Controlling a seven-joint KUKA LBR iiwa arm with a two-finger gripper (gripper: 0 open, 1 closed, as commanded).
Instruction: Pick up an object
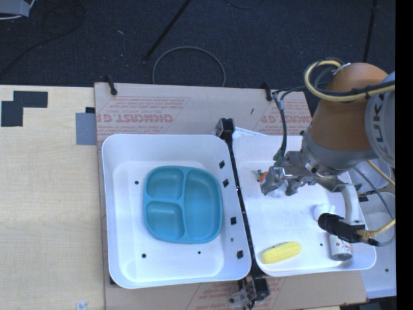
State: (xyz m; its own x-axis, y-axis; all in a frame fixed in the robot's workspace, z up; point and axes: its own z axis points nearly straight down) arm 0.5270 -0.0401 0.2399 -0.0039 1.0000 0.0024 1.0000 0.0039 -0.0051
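The tool (pixel 274 181) hangs over the right bin's (pixel 303 263) far left part; whether it is released or clenched, I cannot tell. A yellow corn cob (pixel 281 252) lies at that bin's near edge. A blue divided plate (pixel 182 203) fills the left bin (pixel 122 250).

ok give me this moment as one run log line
arm: over right white bin | gripper: low near bin's back, nothing seen held | yellow corn-shaped toy: front of right bin, apart | blue divided plastic plate: left white bin
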